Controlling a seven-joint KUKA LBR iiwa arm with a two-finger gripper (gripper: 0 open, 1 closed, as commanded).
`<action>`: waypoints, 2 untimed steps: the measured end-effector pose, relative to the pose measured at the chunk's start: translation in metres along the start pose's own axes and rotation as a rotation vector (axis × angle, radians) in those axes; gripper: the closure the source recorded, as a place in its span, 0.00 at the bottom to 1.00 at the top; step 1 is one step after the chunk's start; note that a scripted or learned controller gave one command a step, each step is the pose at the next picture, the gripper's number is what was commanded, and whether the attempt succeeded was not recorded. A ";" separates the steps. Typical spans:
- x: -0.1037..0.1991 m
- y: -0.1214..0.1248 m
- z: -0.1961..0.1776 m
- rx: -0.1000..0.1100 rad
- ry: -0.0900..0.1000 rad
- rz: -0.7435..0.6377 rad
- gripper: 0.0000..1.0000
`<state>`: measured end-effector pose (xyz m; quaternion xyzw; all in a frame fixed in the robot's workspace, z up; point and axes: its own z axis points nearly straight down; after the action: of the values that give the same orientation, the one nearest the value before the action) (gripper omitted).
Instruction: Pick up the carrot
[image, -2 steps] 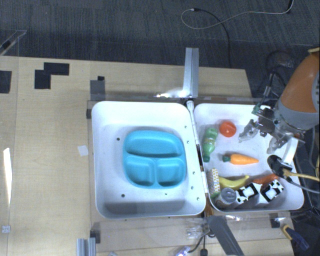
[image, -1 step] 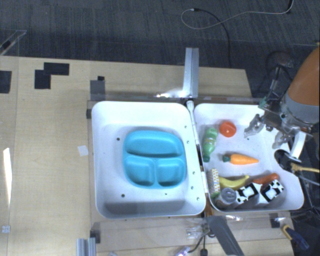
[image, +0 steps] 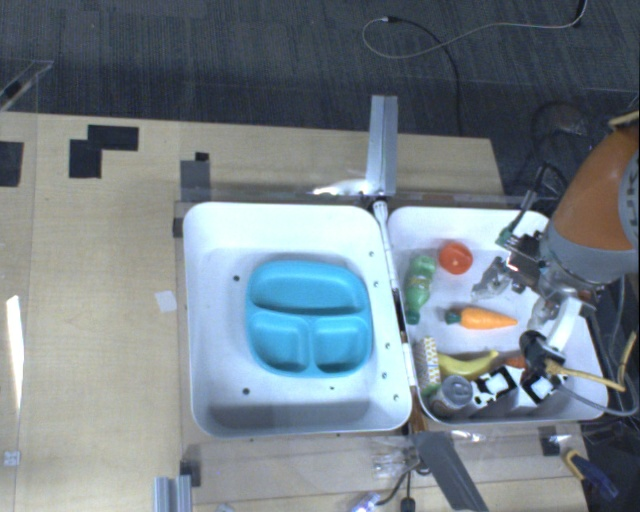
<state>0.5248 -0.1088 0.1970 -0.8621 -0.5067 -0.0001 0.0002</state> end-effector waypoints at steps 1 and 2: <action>0.027 0.003 0.027 0.002 0.000 -0.003 0.00; -0.023 0.028 0.009 0.000 -0.001 0.334 0.00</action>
<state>0.5384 -0.1425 0.1882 -0.9344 -0.3561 0.0005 0.0000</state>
